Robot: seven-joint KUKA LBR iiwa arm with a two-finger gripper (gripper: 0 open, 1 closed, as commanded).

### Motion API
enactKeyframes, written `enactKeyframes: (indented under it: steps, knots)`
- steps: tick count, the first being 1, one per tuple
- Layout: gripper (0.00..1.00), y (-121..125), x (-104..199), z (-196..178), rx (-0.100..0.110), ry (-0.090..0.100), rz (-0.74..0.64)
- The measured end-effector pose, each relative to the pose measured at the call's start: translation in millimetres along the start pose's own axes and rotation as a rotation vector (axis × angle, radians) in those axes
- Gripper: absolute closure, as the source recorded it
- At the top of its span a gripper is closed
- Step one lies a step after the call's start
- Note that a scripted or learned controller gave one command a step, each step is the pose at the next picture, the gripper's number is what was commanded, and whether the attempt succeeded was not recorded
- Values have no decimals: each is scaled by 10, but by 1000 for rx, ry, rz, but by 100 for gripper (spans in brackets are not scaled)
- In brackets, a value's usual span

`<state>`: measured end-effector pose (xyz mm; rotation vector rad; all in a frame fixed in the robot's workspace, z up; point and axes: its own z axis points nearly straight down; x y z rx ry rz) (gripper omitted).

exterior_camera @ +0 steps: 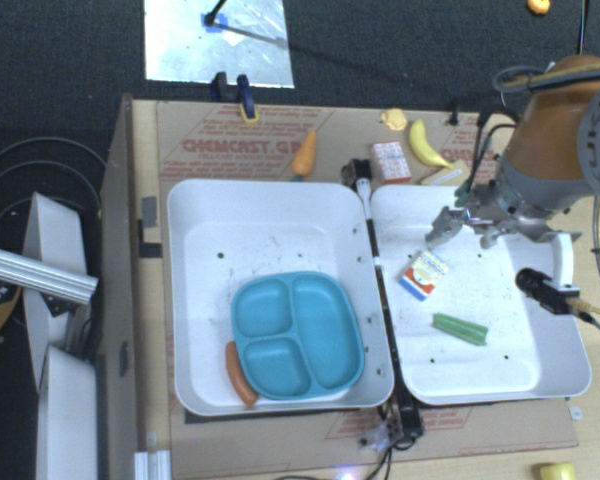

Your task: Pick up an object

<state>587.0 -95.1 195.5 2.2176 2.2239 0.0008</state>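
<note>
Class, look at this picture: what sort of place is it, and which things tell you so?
Probably a robotics lab: a robot arm reaches over two white bins holding toy food, such as a hot dog.

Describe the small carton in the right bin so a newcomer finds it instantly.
Start at the right white bin, the one under the grey arm. Near its left wall lies a small white carton with blue and red print, tilted. Its only neighbour in that bin is a flat green stick, lower right.
</note>
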Motion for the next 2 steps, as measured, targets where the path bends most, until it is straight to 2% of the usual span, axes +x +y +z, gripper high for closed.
enactKeyframes:
  steps: [1,2]
  knots:
    - [0,115,49,1160,1,1,1]
    - [100,129,44,1005,-3,0,0]
